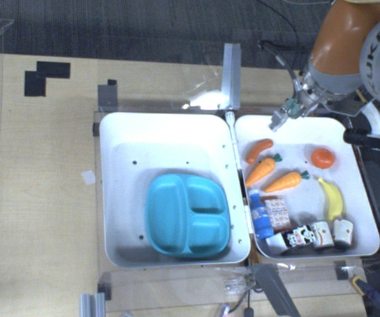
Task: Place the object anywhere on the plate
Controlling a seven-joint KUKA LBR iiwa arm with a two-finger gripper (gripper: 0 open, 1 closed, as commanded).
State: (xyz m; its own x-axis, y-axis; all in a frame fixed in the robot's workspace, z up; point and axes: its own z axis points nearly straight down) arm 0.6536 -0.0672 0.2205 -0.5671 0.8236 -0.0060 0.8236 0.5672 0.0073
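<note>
A light blue divided plate [189, 213] lies in the left bin [124, 144], toward its front right. The right bin [358, 177] holds two carrots [261, 170] [285, 181], a red sausage [258, 149], an orange tomato [322, 157], a banana [332, 199], a blue bottle [261, 216], a snack packet [277, 212] and small cartons [312, 235]. My gripper [281, 118] hangs above the back edge of the right bin, up and right of the sausage. Nothing shows between its fingers.
A grey metal post [231, 78] stands at the back between the two bins. The arm's orange band [342, 32] and grey wrist fill the upper right. Cables run behind the bench.
</note>
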